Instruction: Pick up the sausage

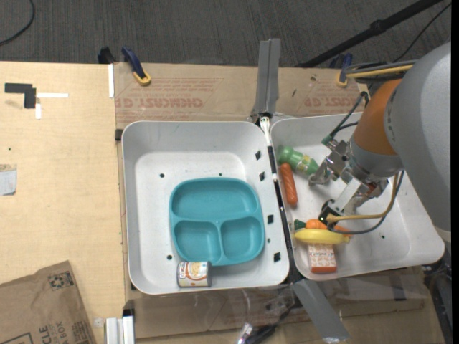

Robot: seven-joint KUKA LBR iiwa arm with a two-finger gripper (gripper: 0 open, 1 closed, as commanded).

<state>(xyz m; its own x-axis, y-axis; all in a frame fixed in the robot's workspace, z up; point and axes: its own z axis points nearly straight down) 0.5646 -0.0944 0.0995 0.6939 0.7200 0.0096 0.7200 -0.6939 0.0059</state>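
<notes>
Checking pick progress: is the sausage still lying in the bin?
Yes. The sausage lies flat in the right bin by its left wall, apart from the hand.

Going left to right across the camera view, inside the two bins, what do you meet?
Small labelled can → teal three-compartment plastic tray → orange-red sausage → tool. The green toy, banana and jar overlap these in order, so I left them out.

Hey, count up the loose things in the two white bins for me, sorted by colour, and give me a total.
Teal: 1, the divided tray
Green: 1, the bottle
Orange-red: 2, the sausage and the packet
Yellow: 1, the banana
White-labelled: 1, the can
Total: 6
</notes>
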